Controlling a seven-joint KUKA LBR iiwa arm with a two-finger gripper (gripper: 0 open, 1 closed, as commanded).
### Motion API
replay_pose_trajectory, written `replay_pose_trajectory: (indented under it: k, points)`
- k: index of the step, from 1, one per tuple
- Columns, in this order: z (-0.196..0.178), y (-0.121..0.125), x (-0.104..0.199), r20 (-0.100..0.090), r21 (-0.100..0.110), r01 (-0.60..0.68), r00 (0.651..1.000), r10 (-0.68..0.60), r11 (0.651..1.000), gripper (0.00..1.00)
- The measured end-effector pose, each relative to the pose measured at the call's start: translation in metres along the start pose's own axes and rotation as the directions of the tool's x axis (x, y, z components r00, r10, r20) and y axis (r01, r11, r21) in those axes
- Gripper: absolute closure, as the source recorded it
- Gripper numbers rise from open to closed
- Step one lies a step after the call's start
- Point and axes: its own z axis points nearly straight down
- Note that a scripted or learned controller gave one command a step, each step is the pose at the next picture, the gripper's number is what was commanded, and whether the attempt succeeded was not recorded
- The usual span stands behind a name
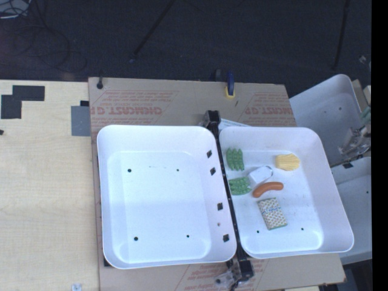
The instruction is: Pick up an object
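Objects for picking, six small ones, all lie in the right-hand shallow white plastic bin (335, 187). I place them from the orange-red sausage-shaped toy (268, 189), which lies slightly tilted near the middle of that bin.

- A small white boxy piece (260, 174) sits just above and to the left of the sausage, touching it or nearly so (the gap is too fine to judge).
- A yellow ridged lump (287, 162) rests up and to the right of the sausage, a little apart from it.
- A green ridged piece (239, 185) lies just left of the sausage, close to the bin's left wall.
- A second green ridged piece (235, 159) lies further up and left of the sausage, above the first one.
- A flat rectangular packet with a speckled pattern (272, 213) lies just below the sausage, set at a slight angle.

To the sausage's left, past a line of black clips (213, 153) where the two rims meet, stands the left-hand shallow white plastic bin (100, 180). Both bins rest on a brown printed cardboard sheet (151, 105). Further left of that is the pale wooden bench top (42, 193). Well above the sausage, at the cardboard's far edge, stands a small blue and yellow clamp (230, 87).

Whether the gripper is spread or pressed together I cannot tell.
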Motion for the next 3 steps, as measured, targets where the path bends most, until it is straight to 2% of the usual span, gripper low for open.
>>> replay_pose_trajectory:
  k: [1,2,3]
  points:
    - [0.03,-0.065,0.003,-0.003,0.005,0.002,1.0,-0.002,1.0,1.0]
    - [-0.069,-0.008,0.055,0.002,-0.013,0.011,1.0,-0.011,1.0,1.0]
    - [-0.001,-0.065,0.099,-0.004,0.009,0.006,1.0,-0.006,1.0,1.0]
